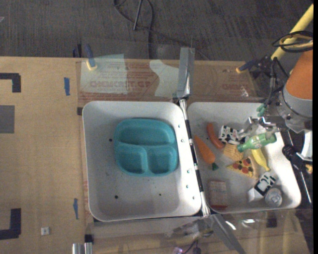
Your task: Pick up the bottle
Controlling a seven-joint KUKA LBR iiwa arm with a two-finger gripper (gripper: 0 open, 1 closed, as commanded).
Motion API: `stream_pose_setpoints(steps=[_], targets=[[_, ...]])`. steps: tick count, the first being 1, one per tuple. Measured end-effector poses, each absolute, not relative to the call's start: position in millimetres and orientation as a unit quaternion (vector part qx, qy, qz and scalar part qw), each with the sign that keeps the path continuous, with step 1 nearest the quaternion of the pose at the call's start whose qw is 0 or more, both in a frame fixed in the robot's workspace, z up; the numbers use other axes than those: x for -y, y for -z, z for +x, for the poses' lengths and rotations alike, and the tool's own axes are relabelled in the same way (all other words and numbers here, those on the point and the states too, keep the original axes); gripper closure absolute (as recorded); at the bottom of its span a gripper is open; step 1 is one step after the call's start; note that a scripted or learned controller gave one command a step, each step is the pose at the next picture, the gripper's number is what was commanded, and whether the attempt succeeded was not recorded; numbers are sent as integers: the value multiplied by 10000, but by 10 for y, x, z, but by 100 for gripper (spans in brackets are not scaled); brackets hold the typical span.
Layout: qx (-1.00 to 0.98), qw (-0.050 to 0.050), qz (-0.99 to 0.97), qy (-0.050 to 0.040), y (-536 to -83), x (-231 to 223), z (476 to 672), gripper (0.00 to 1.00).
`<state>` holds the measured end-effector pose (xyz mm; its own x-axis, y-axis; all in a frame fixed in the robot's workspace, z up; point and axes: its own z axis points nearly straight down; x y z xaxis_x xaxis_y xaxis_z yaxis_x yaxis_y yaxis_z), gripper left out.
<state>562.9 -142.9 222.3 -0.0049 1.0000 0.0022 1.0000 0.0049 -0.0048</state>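
The left shallow white bin (94, 163) holds a teal plastic divided tray (146, 146). At three o'clock, the right white bin (293, 196) holds toy food; the gripper (262, 133) is clamped on the green plastic bottle (256, 142). Tan cardboard covers the counter (39, 149).

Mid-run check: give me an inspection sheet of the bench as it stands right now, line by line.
Surface: cardboard-covered bench with blue tape marks, bearing two white bins side by side.
Job's things: green bottle lying tilted in the right bin, at the gripper.
Clutter: carrot, hot dog, banana, pizza slice, can, cow-patterned item, all in the right bin; teal divided plate in the left bin.
Grippers: gripper low over the bottle; grip cannot be judged.
Cables: black cable on the floor beyond the bench; yellow cable by the arm.
Surroundings: grey floor.
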Motion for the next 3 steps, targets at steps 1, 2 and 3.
stream_pose_setpoints(steps=[1, 2, 3], targets=[[7042, 15, -7100, -8, -1551, 1916, 5929, 0], [6894, -27, -7243, 26, -1196, 2016, 6107, 0], [6434, -114, -7654, 98, -1074, 2036, 6483, 0]])
